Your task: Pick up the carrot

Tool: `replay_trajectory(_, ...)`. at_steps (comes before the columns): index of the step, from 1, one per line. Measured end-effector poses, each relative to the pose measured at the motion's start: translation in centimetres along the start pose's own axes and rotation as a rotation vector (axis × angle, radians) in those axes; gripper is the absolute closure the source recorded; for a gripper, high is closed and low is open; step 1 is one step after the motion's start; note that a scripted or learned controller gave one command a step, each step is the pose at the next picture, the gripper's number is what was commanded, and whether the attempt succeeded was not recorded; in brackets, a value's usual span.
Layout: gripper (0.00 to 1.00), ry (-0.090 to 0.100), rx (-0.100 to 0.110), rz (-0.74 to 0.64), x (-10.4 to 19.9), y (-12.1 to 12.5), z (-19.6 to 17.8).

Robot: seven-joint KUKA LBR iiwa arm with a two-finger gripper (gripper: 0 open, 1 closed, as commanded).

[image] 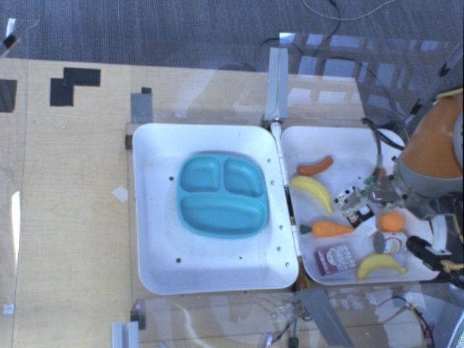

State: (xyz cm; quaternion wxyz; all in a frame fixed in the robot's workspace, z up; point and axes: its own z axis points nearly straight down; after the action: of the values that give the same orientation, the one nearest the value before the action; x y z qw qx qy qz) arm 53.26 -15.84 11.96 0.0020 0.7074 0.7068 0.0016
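Pale wood covers the desk (65,194), with grey carpet beyond its far edge and black patches near its far left corner. Two shallow white bins sit side by side on it, their inner walls touching. In the left bin (156,259) lies a blue divided plate (222,195), centred, with bare white floor all round it. The right bin (308,145) is crowded: a sausage (315,167) toward the far side, a banana (312,192) just below it near the inner wall, the carrot (330,229) lying flat in the middle with its tip pointing at the left bin, a small maroon packet (335,257) nearer the front, a second banana (380,265) along the front wall, and an orange (391,221) to the right of the carrot. The arm (435,151) reaches in from the right, its orange band over the bin's right side. The end effector (360,203) hangs low just right of the carrot's thick end, between carrot and orange; I cannot tell how it is set. Little free floor remains around the carrot.
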Motion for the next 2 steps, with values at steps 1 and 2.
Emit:
replay_trajectory(1, 0.00, -0.012, -0.026, -0.173, 6.8, -3.8, 2.5)
replay_trajectory(2, 1.00, -0.014, -0.033, -0.173, 6.7, -3.5, 1.3)
